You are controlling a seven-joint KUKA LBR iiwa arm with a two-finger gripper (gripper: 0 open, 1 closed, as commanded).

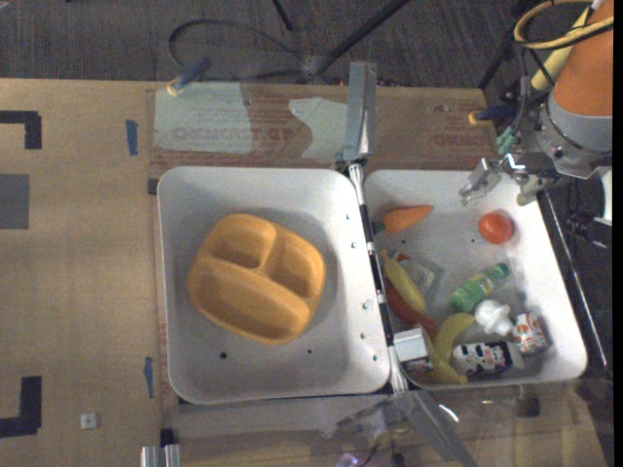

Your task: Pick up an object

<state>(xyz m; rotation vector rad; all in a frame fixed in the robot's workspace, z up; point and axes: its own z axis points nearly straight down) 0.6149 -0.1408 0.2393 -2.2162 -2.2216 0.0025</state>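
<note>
My gripper (501, 185) hangs open over the back right part of the right bin (555, 290), with nothing between its fingers. A round red-orange fruit (495, 227) lies just in front of it, apart from the fingers. An orange carrot (407, 218) lies at the bin's back left. Toward the front sit a yellow corn cob (404, 282), a green bottle (479, 287), a white bottle (492, 314), a yellow banana (450, 334), a small red-and-white can (529, 331) and a dark carton (484, 356).
The left bin (185, 358) holds an orange divided plate (256, 276). A metal divider (358, 125) runs between the bins. Yellow cable loops (555, 22) and the arm's orange band (592, 66) sit above the right bin's back corner.
</note>
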